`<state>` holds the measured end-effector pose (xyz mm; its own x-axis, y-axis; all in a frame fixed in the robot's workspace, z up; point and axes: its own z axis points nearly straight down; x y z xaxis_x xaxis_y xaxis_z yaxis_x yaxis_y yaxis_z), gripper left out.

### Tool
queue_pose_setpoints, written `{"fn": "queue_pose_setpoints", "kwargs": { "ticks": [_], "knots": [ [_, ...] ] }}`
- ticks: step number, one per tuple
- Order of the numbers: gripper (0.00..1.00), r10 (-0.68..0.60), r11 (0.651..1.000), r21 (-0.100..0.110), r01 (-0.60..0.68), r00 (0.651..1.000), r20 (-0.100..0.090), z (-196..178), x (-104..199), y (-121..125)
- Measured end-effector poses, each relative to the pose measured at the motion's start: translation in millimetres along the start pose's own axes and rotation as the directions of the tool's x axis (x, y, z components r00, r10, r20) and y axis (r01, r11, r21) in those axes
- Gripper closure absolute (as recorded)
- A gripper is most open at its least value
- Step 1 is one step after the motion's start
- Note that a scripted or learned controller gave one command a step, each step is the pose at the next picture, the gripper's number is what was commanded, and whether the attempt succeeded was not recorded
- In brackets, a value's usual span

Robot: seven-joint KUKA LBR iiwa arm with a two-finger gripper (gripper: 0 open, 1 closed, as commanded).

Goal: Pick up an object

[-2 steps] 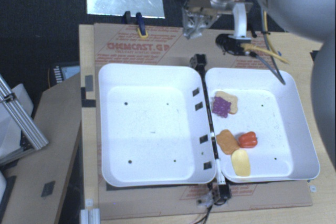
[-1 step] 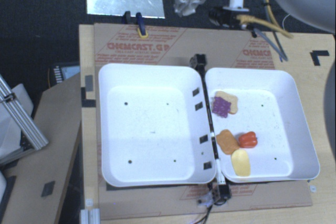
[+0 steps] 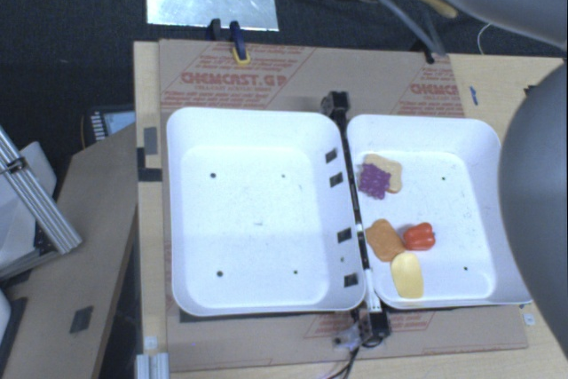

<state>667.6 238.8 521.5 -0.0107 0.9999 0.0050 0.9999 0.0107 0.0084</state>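
On the table (image 3: 293,71), two shallow white bins sit side by side, joined along a dark seam with small clips. Everything loose lies in the right bin (image 3: 470,191), gathered toward its left wall: a bunch of purple grapes (image 3: 373,181) resting partly on a pale tan piece (image 3: 387,170) near the upper part, then lower down an orange-brown flat piece (image 3: 384,240) with a red pepper-like object (image 3: 420,236) just beside it on the right, and a yellow oval piece (image 3: 407,274) below them, touching or nearly touching the orange-brown one. The left bin (image 3: 248,209) shows only its white floor with a few small dark dots. The arm (image 3: 532,191) appears as large grey blurred masses along the right side and upper right corner (too close to the camera to be sharp), and the gripper's state cannot be told. The table's surface carries brown cardboard printed with red lettering.
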Motion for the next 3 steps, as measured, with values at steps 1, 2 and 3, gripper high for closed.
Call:
{"fn": "queue_pose_setpoints", "kwargs": {
  "ticks": [1, 2, 3],
  "knots": [
    [1.0, 0.011, 1.0, 0.016, -0.011, 1.0, 0.008, 108, -6, 0],
    [1.0, 0.011, 1.0, 0.025, -0.011, 1.0, 0.01, 314, -22, -40],
    [1.0, 0.005, 1.0, 0.005, -0.005, 1.0, 0.002, 241, -4, -68]
  ]
}}
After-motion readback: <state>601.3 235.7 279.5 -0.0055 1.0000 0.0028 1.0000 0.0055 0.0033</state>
